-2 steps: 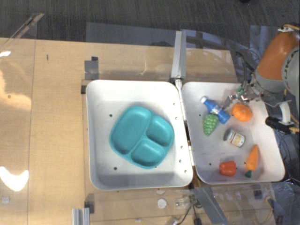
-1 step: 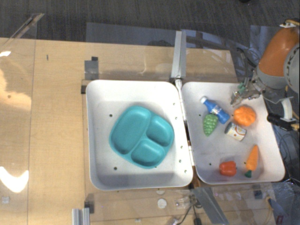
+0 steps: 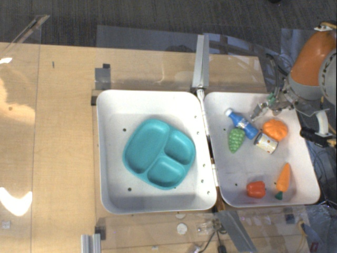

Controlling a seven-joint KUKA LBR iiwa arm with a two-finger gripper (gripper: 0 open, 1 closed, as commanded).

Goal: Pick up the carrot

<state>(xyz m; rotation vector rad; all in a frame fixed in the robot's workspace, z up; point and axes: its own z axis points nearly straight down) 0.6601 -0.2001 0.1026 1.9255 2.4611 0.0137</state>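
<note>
The gripper (image 3: 266,105) hangs at the far rim of the right bin (image 3: 234,186), just above the orange fruit (image 3: 276,129); its thin metal fingers look slightly parted with nothing between them, though they are small and hard to read. Taking that fruit as landmark: a can (image 3: 265,144) touches its near side, a blue bottle (image 3: 243,123) lies to its left, green grapes (image 3: 236,139) beyond the bottle. The carrot (image 3: 283,179) lies well toward the near edge from the fruit, green tip nearest the rim, a red tomato (image 3: 256,189) beside it. It sits apart from the clutter, so a descent there looks unobstructed. The left bin (image 3: 113,115) holds a teal tray (image 3: 159,153).
</note>
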